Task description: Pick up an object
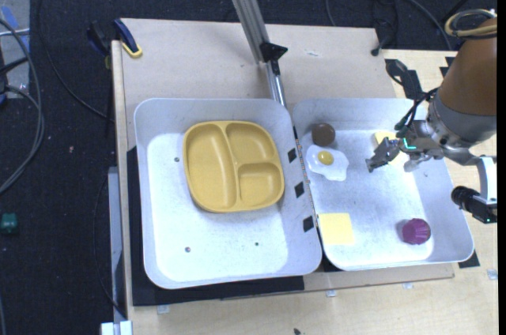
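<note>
Two bins sit on your bench point(237, 49); gripper point(389, 156) jaws open, holding nothing, approaching. Lower onto egg point(326, 162) next.

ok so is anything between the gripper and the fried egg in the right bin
Nothing visible. The gripper sits over the right bin, and bare bin floor separates it from the fried egg to its left. The brown ball lies just beyond the egg, off that line.
</note>
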Robot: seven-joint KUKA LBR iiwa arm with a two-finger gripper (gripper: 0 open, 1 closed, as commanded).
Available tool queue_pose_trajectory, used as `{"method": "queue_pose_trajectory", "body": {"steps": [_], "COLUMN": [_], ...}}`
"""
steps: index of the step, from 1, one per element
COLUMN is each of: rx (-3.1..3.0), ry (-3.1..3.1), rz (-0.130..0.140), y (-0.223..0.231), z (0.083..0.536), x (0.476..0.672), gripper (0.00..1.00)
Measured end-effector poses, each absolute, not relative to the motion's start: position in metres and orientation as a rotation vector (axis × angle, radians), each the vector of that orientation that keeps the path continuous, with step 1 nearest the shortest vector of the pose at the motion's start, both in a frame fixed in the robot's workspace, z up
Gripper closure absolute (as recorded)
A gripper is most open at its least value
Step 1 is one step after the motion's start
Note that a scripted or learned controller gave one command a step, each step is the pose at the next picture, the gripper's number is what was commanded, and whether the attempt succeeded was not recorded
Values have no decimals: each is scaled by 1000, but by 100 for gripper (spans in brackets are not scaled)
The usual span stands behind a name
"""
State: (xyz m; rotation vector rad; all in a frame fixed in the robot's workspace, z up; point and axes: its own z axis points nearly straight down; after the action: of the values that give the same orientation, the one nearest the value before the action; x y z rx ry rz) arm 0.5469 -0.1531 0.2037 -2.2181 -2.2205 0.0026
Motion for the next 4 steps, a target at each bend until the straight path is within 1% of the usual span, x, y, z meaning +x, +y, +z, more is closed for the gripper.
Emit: {"method": "queue_pose_trajectory", "body": {"steps": [1, 2, 3, 4], "rx": [-2219, -2217, -2219, -2223], "ry": [-2223, -2220, -2218, -2220], "rz": [0, 4, 4, 0], "y": [-153, -142, -142, -142], "z": [205, 153, 99, 112], "x": [548, 548, 547, 548], "gripper": [0, 0, 0, 100]}}
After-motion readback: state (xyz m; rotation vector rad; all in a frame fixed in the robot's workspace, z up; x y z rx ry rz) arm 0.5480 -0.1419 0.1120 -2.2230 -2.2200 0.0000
